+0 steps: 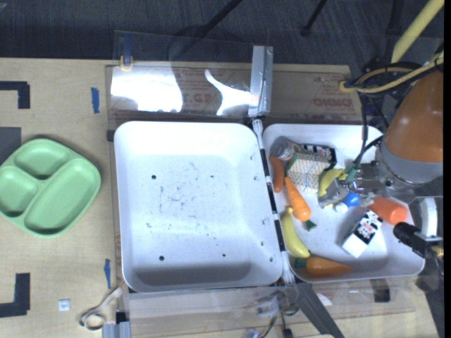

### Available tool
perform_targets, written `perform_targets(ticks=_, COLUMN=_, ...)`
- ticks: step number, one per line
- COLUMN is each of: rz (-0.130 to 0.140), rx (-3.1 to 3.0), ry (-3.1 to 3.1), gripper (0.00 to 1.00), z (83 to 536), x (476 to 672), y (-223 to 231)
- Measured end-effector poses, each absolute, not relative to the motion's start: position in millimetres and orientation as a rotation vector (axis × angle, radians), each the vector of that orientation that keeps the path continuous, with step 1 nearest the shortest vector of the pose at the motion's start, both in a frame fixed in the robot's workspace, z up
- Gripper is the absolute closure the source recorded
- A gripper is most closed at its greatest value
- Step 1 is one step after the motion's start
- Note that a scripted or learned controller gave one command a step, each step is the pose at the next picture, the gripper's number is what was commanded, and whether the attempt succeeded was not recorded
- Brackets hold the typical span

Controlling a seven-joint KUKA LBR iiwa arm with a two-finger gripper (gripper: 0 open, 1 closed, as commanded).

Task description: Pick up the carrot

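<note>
camera view: carrot (297, 199) beside right bin's left wall (268, 182)

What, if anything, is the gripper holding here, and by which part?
It cannot be told. The gripper sits low in the right bin beside a yellow object, apart from the carrot; nothing shows clearly between its fingers.

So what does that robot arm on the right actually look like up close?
The arm is a rounded grey body with a broad orange band above the wrist. Black cables loop down along it, and a yellow cable curls behind. Its gripper is a small cluster of grey metal parts with a bit of blue beside it, too blurred to make out finer detail.
</note>
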State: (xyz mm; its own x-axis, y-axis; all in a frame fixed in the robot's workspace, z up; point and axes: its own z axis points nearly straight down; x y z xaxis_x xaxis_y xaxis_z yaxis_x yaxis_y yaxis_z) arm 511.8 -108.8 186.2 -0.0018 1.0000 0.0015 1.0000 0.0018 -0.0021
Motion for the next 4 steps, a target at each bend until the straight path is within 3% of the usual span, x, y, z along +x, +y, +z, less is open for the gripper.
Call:
perform_targets(ticks=1, rz=0.001, rx=-2.218, ry=-2.222, gripper=0.00, z=186.2, x=511.8, y=-108.8)
perform_targets(ticks=2, rz=-0.024, rx=-1.975, ry=-2.460, gripper=0.00, z=107.6, x=543.9, y=-103.1)
perform_targets(ticks=3, rz=-0.007, rx=-1.859, ry=-2.537, gripper=0.00, z=86.9, x=527.5, y=-101.0)
perform_targets(ticks=4, rz=-0.011, rx=-1.866, ry=-2.538, gripper=1.00, z=97.8, x=528.6, y=-102.3)
